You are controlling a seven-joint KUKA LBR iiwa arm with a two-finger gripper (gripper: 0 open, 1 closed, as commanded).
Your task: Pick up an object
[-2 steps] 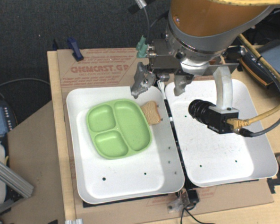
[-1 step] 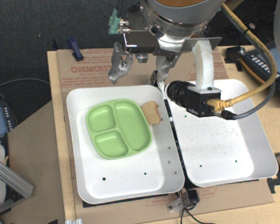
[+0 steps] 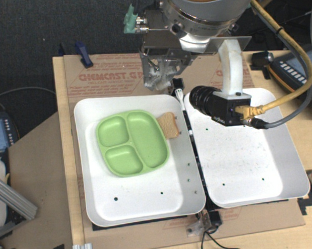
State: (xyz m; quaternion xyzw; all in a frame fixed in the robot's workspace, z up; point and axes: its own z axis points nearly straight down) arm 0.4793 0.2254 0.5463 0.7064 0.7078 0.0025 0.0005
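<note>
**Two-bin picking station: contents and surroundings**

Camera view.
- Worktop: pale, carrying a brown board printed in red lettering; both bins sit on the board.
- Blue clamp: at the board's far left corner.
- Left bin: shallow, white. It holds a green three-compartment plate, lying flat towards the far side, and a tan slab, perhaps bread or sponge, touching the plate's right rim near the seam between the bins.
- Right bin: shallow, white, its floor lightly speckled with dark flecks.
- Arm: grey with an orange band, entering from the upper right.
- Pincer: hangs over the board just beyond the left bin's far right corner, apart from plate and slab. Whether it is open or closed cannot be told.
- Surroundings: dark textured floor behind the board, an aluminium rail at lower left, and a handheld control unit at right.
</note>
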